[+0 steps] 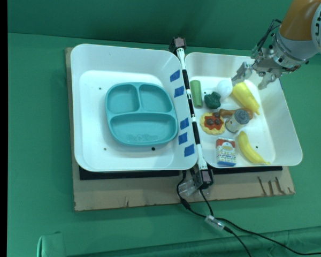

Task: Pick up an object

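Your robot's hand (255, 76) hung over the top part of the right bin (289, 138), with its two fingers spread open and nothing between them. You could see the grey arm (310, 15) with its orange band coming in from the top right corner. Right under the hand lay a yellow toy corn (245, 97), tilted, and just beside it to the left sat a small white ball-like thing (224, 86). Next to that was a dark green toy broccoli (212, 99) and a light green stick shape (196, 93) standing along the bin's left wall. Lower down you had a little round pizza (212, 123), a small brown piece (224, 112) just above it, and a grey tin can (237, 120) touching the corn's lower end. At the bottom of that bin lay a yellow banana (250, 148) and a red and white box (226, 151), side by side. In the left bin (91, 90) rested a teal plate (141, 114) with three parts. Blue tape pieces (182, 123) ran down the edge where the two bins met. Both bins sat on brown cardboard (128, 199) on the green worktop (32, 143), and black cables (230, 232) trailed off near the front.
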Tool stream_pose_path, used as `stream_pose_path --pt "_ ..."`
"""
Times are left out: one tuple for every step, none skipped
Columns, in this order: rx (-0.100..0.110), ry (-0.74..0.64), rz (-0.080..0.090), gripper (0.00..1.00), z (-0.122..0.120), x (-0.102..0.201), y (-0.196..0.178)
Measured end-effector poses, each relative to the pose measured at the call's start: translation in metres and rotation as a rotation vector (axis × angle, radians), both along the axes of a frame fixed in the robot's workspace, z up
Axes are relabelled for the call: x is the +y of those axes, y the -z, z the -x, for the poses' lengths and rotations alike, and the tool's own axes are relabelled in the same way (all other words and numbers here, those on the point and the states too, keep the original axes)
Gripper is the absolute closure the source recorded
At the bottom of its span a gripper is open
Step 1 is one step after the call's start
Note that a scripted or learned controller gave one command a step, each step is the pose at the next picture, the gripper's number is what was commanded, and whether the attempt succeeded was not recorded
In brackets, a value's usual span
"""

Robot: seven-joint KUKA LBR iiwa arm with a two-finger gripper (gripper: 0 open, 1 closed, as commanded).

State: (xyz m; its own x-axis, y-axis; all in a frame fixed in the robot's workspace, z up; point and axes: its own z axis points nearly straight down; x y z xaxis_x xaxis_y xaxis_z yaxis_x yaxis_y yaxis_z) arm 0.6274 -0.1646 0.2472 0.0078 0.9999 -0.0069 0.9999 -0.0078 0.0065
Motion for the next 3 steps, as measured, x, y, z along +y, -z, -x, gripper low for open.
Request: stream_pose_path --pt "-0.004 0.000 0.002 0.00 -0.028 -0.026 0.061" --pt "-0.022 0.005 0.010 1.00 -0.031 -0.029 0.042" --pt "-0.021 0.005 0.010 0.00 -0.031 -0.029 0.042"
